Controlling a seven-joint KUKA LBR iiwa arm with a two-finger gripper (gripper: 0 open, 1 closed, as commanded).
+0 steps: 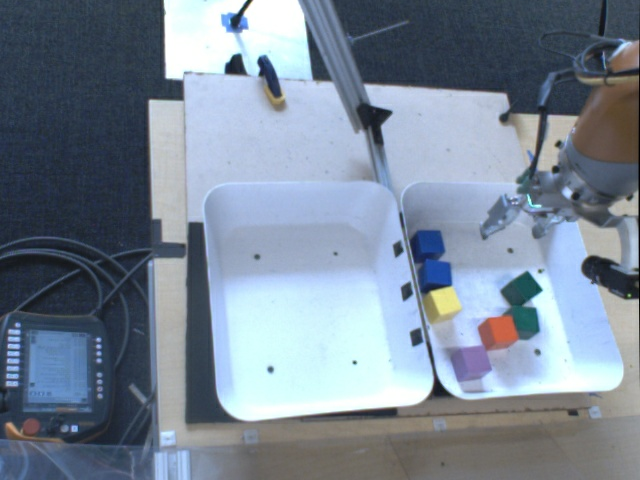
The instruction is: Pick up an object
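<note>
Cables and a teach pendant (55, 373) lie at far left beside the tabletop (300, 128); next comes the left bin (310, 208), then the right bin (590, 353) holding the cubes. Along its left wall sit two blue cubes (427, 244) and a yellow cube (442, 304); a purple cube (470, 363) lies nearer the front, then an orange cube (497, 332) and two green ones (521, 289). They look light, rigid and smooth-faced, best pinched across opposite flat sides; the yellow one seems freest. End effector (515, 211) hovers above the bin's rear, empty; whether its fingers are apart I cannot tell.
</note>
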